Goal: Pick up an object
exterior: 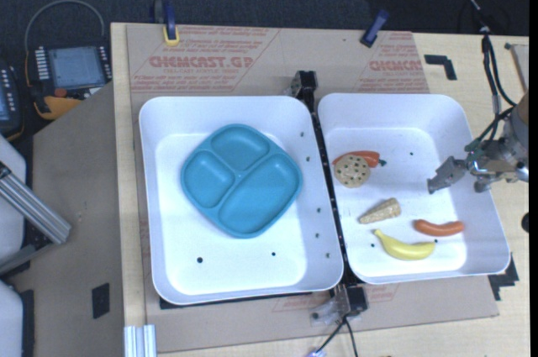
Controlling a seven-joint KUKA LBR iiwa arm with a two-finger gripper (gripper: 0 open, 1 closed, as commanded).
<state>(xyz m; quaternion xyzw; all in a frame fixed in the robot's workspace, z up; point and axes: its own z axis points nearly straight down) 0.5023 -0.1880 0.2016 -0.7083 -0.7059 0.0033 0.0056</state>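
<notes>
Here, two white bins are sitting side by side on the surface (252, 53), filling the middle of the frame. The left bin (168, 263) is holding a blue plate (242, 179) with three compartments, lying a little above the bin's centre.

The right bin (420, 116) is carrying the small things. A cookie (350, 170) is lying in its left part, touching a red-orange piece (367, 157) just above and to the right of it. Below them, near the bin's middle, a tan wedge (381, 212) is lying tilted. A banana (405, 247) is resting toward the lower edge, and an orange sausage (439, 226) is lying just above and to the right of the banana, apart from it.

The arm is reaching in from the right edge of the frame, and its fingers (454, 175) are hanging over the right part of the right bin, above the sausage and well apart from the cookie. One grey finger (445, 175) is pointing down and left; the rest is blurred against the wrist, so whether they are apart or together cannot be told. Nothing is showing between them.

Two clamps, a yellow one (171, 31) and a blue one (374, 28), are gripping the upper edge of the surface.
</notes>
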